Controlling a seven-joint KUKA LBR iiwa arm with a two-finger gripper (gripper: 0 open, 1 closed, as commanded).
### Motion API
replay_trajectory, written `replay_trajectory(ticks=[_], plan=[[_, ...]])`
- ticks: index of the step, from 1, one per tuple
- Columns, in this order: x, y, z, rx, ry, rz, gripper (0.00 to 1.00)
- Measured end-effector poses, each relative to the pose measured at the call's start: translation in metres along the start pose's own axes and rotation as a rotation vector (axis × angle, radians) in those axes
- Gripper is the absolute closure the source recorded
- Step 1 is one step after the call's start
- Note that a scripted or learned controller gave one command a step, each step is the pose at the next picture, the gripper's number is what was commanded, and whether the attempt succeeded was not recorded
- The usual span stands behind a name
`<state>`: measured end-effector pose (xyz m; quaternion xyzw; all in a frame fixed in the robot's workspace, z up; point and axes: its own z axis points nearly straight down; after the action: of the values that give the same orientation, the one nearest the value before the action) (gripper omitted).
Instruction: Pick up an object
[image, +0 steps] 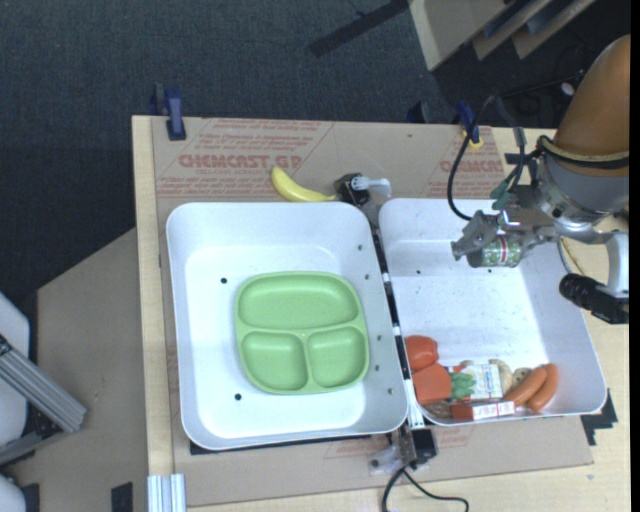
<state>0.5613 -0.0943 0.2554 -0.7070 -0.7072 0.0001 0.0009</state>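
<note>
My gripper (487, 248) hangs over the far part of the right bin (560, 300). A small green-labelled can (506, 253) sits between its grey fingers, and the gripper is shut on it. At the near end of that bin lies a heap of toy food: a red pepper (421, 351), an orange-red block (431, 384), a packet with green print (482, 379) and an orange sausage (539, 387).
The left bin (200, 300) holds a green divided plate (301, 331). A banana (298, 188) and a small black-and-white item (360, 187) lie on the bench behind the bins. Cables hang near the arm at the right.
</note>
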Motion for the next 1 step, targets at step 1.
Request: replay_trajectory(ticks=[1], plan=[[-0.0756, 0.0079, 0.0475, 0.002, -0.001, 0.005, 0.0]])
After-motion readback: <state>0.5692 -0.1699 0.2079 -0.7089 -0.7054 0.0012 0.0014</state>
